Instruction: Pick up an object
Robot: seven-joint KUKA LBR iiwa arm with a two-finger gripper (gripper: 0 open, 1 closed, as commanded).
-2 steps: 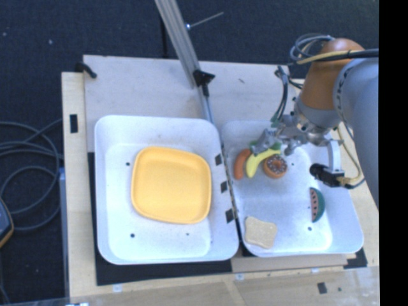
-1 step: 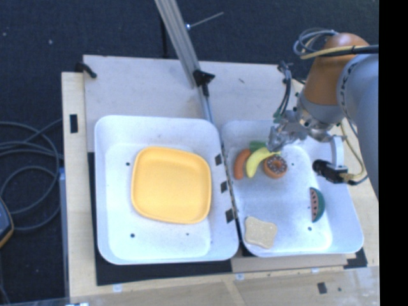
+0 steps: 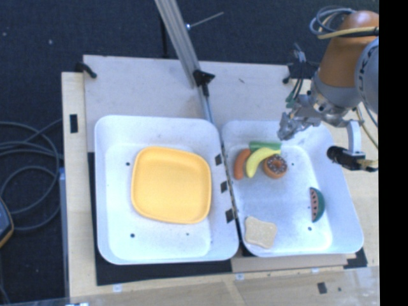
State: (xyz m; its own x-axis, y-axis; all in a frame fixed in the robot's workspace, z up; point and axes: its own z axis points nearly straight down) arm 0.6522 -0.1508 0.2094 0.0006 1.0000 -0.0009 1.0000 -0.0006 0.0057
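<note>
The square yellow plastic plate (image 3: 171, 185) lies in the left white bin (image 3: 111, 132). In the right white bin (image 3: 341, 231) lie a tan bread slice (image 3: 260, 233), yellow banana (image 3: 255, 162), watermelon wedge (image 3: 316, 204), orange sausage (image 3: 241, 164) and brown doughnut (image 3: 275, 166). The gripper (image 3: 287, 132) hovers above the bin's far edge, near the banana; its grip cannot be told.

**One fixed camera, high above the bench**

The single view looks down at a slant from above the bench (image 3: 153, 81), far enough back to take in both white bins whole: the left bin (image 3: 108, 171) and the right bin (image 3: 338, 234) sit side by side across the middle of the frame. Dark floor shows beyond the bench's far and left edges (cables lie there). The arm (image 3: 341, 62) enters from the upper right.
</note>
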